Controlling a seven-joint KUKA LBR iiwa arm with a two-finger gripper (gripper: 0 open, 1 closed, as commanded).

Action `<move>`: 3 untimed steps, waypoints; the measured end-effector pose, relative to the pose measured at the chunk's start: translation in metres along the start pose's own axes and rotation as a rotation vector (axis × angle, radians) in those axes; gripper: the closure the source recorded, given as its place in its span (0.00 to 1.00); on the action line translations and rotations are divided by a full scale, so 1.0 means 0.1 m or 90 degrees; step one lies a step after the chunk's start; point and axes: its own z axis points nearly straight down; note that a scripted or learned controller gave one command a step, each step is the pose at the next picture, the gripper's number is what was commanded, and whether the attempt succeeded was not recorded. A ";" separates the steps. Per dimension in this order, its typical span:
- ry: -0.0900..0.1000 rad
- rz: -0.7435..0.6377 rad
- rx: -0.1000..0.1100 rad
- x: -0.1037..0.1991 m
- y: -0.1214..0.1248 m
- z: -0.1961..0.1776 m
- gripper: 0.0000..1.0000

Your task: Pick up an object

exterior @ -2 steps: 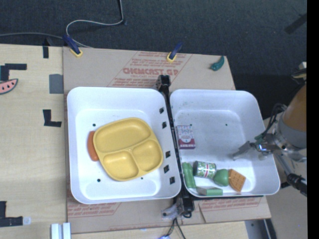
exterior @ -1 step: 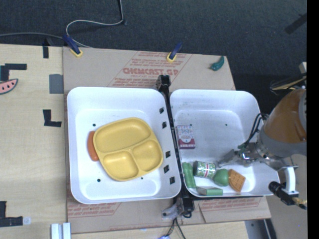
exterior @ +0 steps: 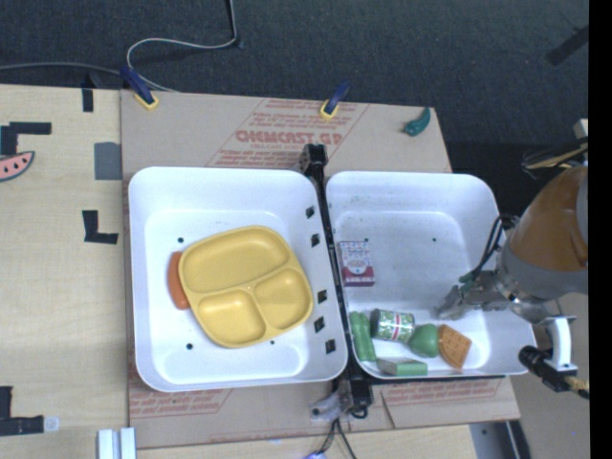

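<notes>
Here, 2 white bins sit side by side on cardboard. Left bin (exterior: 153, 256): a yellow divided tray (exterior: 246, 284) lying over an orange item (exterior: 176, 281). Right bin (exterior: 421, 199): a small red-and-white packet (exterior: 357, 262) near the divider; along the near wall, a green can (exterior: 392, 326), a green pear-shaped toy (exterior: 426, 339) and an orange-brown wedge (exterior: 455, 346). The gripper (exterior: 459, 299) hangs just above and to the right of them, grasp state not discernible, beneath the grey-and-orange arm (exterior: 550, 247)
</notes>
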 end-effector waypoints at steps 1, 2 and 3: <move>0.000 -0.001 -0.001 0.38 0.00 -0.94 1.00; 0.000 -0.001 0.000 0.38 0.00 -0.94 0.00; -0.001 0.000 -0.002 0.13 0.01 0.14 0.00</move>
